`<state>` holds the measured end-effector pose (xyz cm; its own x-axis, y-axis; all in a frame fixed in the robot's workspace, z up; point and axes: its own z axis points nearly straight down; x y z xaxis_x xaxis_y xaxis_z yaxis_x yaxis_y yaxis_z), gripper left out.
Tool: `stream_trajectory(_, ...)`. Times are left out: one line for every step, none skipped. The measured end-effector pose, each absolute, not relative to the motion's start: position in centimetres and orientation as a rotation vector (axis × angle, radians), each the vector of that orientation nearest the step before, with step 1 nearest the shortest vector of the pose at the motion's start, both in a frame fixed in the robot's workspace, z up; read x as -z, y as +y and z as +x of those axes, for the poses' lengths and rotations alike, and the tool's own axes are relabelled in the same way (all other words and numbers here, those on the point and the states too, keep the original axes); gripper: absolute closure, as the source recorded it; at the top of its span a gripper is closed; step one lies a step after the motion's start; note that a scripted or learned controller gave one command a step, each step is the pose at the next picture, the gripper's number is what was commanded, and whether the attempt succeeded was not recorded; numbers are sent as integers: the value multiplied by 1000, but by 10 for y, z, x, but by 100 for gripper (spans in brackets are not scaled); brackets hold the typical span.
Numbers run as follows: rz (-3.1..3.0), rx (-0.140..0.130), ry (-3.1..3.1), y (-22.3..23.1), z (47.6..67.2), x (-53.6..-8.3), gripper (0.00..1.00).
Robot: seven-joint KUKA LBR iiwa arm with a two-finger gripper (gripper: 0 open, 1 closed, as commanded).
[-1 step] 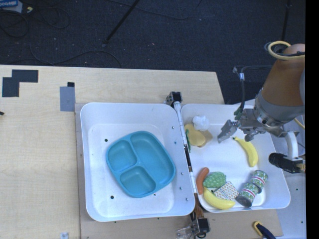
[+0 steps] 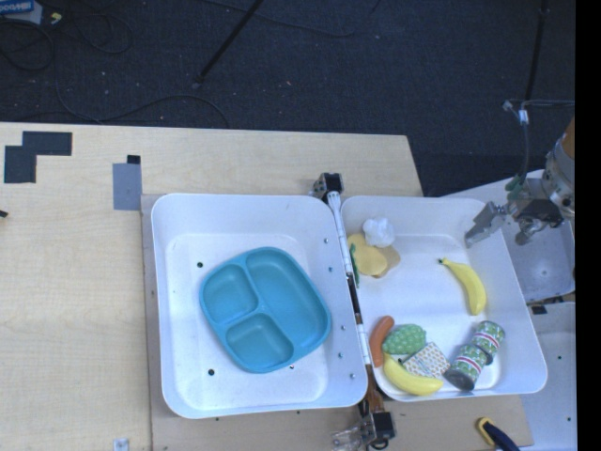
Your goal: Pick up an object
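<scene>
The right bin (image 2: 427, 214) holds several toy items. A yellow banana (image 2: 467, 285) lies near its right wall and a second banana (image 2: 410, 378) lies at the front. Also there are an orange sausage-like piece (image 2: 380, 339), a green dotted piece (image 2: 406, 338), a patterned card (image 2: 428, 359) and a patterned cylinder (image 2: 474, 353). A yellow lump (image 2: 369, 257) and a white crumpled piece (image 2: 377, 230) sit at the back left. My gripper (image 2: 505, 225) hangs over the bin's back right corner, above and right of the first banana. It is open with nothing between its fingers.
The left bin (image 2: 178, 242) holds a blue divided plate (image 2: 264, 308). A metal clamp (image 2: 329, 186) joins the bins at the back. The wooden bench (image 2: 66, 308) stretches left, and a yellow-handled tool (image 2: 493, 432) lies at the front right.
</scene>
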<state>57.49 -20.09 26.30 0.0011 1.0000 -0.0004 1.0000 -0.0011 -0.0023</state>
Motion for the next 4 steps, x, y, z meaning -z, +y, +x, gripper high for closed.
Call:
stream_trajectory(-2218, -4, -2219, -209, 592, -214, 0)
stream_trajectory(-2219, -2, -2220, -213, 600, -91, 0)
stream_trajectory(-2220, 0, -2219, -213, 556, -88, 0)
stream_trajectory(-2223, 2, -2213, -214, 556, -97, 100)
